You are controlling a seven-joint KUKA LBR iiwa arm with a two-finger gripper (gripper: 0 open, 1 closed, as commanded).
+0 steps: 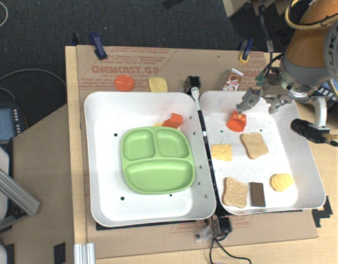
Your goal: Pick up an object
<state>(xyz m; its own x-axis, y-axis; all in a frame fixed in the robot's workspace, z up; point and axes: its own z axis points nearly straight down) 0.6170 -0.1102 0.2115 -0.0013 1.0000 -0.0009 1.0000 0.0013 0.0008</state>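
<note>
My gripper (263, 102) hangs over the far part of the right bin (301, 147), open, with nothing between its fingers. Its left finger (249, 99) ends just above and to the right of a small red cup (236, 121) lying on the bin floor. Nearer the front lie a yellow cheese square (222, 152), a piece of toast (254, 145), a bread slice (235, 192), a brown bar (257, 194) and a round yellow biscuit (281, 182).
The left bin (103, 147) holds a green divided plate (157, 159) and an orange piece (173, 120) at its far edge. On the board behind the bins lie an orange disc (124, 83), a pale yellow item (157, 84) and a small carton (232, 81).
</note>
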